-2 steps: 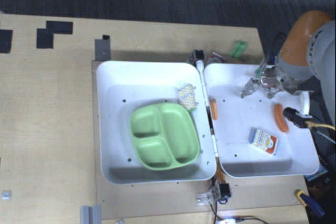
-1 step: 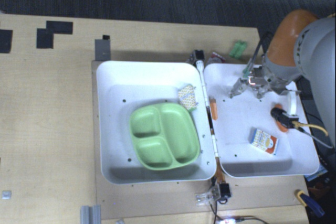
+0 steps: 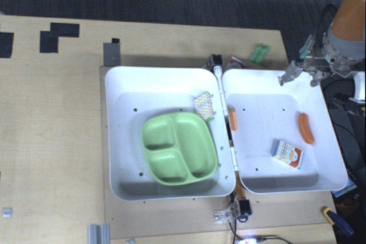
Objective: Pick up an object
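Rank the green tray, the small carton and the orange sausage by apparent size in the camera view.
1. Green tray, by far the largest.
2. Small carton.
3. Orange sausage, slimmer but about as long, so this ranking is close.

two white bins (image 3: 123, 123), one green divided plate (image 3: 179, 147), two orange sausages (image 3: 306, 127), one small carton (image 3: 286, 154)

In my right bin (image 3: 269, 177) there are three things to pick from. A little orange hot dog (image 3: 306, 127) lies flat near the right wall, pointing up and down the bin. A small box (image 3: 286, 154) with red, white and blue on it lies flat near the middle, a bit turned, just below and left of the hot dog. A thin orange stick (image 3: 233, 119) lies by the left wall. In the left bin (image 3: 123, 123) sits a green plate (image 3: 179, 147) with three parts. A small patterned packet (image 3: 203, 104) touches its top corner.
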Robot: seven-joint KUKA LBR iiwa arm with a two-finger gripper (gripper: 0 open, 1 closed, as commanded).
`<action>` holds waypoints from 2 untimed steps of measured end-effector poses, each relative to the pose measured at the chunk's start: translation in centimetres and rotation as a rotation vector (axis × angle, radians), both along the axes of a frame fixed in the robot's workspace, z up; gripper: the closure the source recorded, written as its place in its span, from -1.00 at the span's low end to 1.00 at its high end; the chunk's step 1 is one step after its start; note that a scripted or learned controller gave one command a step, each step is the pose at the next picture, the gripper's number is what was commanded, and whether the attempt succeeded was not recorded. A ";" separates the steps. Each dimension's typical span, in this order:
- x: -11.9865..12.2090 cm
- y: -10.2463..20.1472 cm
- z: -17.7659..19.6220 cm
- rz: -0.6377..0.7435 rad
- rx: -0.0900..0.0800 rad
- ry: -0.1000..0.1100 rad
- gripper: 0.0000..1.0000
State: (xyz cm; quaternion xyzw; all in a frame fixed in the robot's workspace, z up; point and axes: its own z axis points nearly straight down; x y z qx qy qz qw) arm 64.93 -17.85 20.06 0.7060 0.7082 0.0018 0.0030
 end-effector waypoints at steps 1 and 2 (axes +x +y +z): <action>2.0 5.2 -11.2 0.003 0.003 0.004 -1.00; -6.5 4.5 -8.4 -0.001 0.001 0.004 -1.00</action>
